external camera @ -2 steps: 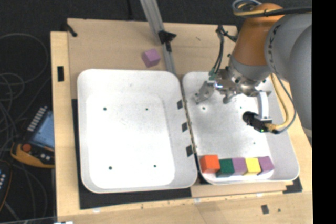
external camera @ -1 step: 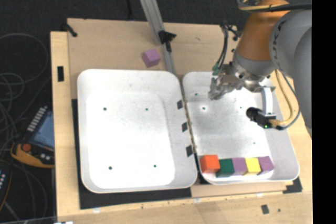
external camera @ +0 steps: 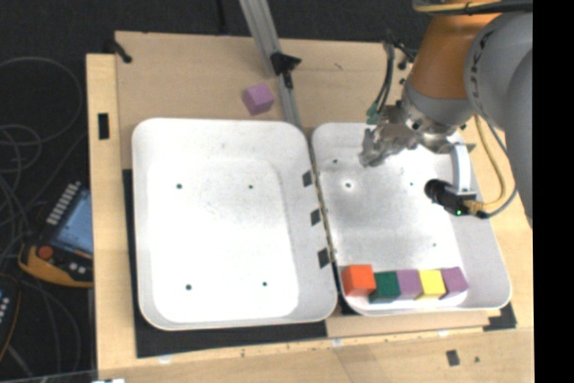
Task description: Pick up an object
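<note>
Resting on a tan bench [external camera: 179, 76] above a dark floor strewn with cables, two white bins lay side by side, the left bin [external camera: 224, 220] bare and the right bin [external camera: 395, 220] holding a row of blocks along its near edge: orange [external camera: 360, 279], green [external camera: 387, 285], purple [external camera: 409, 282], yellow [external camera: 433, 282] and another purple [external camera: 454, 279]. A stray purple block [external camera: 258, 98] sat on the bench behind the left bin, beside a slanted metal pole [external camera: 260, 22]. The gripper [external camera: 375, 148] hung over the right bin's far part, well apart from the row, and whether it was open or closed could not be told.
</note>
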Robot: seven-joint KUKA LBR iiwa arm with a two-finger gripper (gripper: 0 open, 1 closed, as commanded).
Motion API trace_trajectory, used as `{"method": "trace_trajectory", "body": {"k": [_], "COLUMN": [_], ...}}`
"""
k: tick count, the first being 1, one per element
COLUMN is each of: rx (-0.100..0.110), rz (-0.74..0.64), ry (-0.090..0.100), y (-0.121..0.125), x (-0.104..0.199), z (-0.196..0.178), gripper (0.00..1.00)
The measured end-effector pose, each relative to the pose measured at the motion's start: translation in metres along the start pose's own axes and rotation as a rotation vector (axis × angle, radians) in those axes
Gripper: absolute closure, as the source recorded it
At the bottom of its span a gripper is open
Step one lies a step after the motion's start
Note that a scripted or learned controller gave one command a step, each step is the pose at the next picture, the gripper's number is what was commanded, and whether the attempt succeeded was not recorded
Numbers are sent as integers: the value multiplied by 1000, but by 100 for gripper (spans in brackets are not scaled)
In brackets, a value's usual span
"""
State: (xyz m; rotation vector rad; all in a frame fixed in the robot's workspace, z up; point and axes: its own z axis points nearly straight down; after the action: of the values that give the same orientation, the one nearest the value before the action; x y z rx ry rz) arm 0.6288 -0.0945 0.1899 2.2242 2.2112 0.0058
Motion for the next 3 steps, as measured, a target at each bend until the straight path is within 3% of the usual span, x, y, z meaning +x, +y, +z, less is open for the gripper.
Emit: {"method": "trace_trajectory", "body": {"k": [3], "rx": [-8], "rz": [4], "ry": [-2], "y": [2], "x": [-5], "z": [-32], "gripper": [100]}}
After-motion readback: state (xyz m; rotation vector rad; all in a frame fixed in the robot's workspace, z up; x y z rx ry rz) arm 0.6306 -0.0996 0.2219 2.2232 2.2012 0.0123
